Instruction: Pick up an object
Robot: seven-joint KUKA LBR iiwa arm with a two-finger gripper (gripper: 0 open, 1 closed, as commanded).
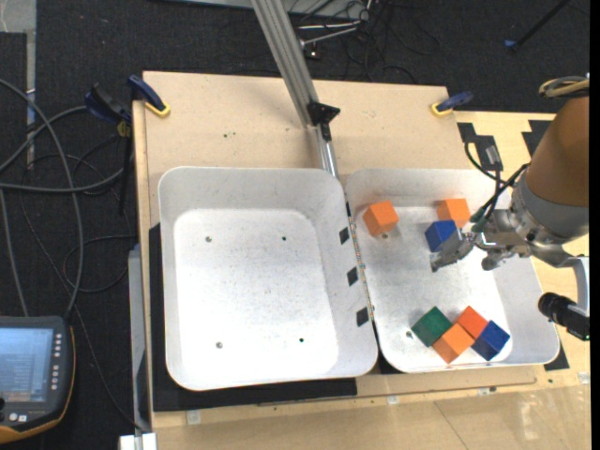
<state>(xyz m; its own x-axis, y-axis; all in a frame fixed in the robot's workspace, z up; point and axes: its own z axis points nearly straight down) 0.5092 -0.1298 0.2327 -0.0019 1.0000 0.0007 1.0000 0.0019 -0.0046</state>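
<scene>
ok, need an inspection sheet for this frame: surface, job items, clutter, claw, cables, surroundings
Surface: wooden bench bearing two white bins, left bin and right bin, side by side.
Job items: all in the right bin. Orange cube near its left wall; second orange cube with a blue cube just in front; near the front edge a cluster of green cube, two orange cubes and a blue cube.
Clutter: specks in the left bin, otherwise nothing seen.
Claw: claw low over the right bin beside the upper blue cube; nothing seen between its fingers.
Cables: loose cables on the floor at left.
Surroundings: clamps on the bench's far corners; pendant at lower left; aluminium strut.
</scene>
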